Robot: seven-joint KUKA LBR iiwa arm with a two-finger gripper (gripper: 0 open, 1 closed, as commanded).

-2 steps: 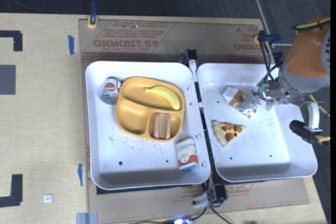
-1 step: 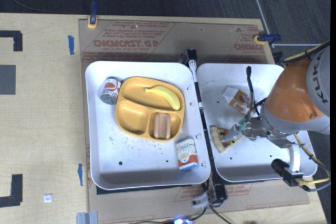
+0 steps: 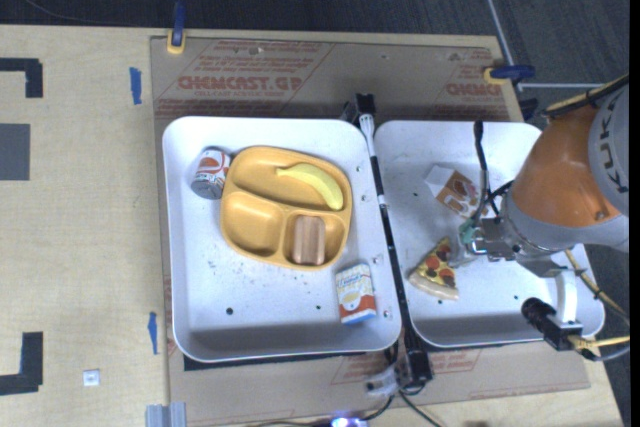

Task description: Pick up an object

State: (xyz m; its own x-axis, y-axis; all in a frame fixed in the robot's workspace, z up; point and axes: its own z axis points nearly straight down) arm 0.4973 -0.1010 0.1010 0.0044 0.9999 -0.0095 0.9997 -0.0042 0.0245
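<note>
In the right bin (image 3: 500,325), a toy pizza slice (image 3: 436,271) lies flat near the bin's left wall. A small pale snack packet (image 3: 453,188) lies farther back. My gripper (image 3: 472,240) hangs low over the right bin, just right of and slightly behind the pizza slice, between it and the packet. The grey and orange arm covers the bin's right side. In the left bin (image 3: 190,305), a yellow divided plate (image 3: 250,215) holds a banana (image 3: 312,182) and a brown sausage piece (image 3: 306,239).
A small can (image 3: 209,172) lies at the left bin's back left, against the plate. A small white carton (image 3: 355,293) stands at that bin's front right corner. The ridge between the bins (image 3: 385,235) runs close to the pizza slice.
</note>
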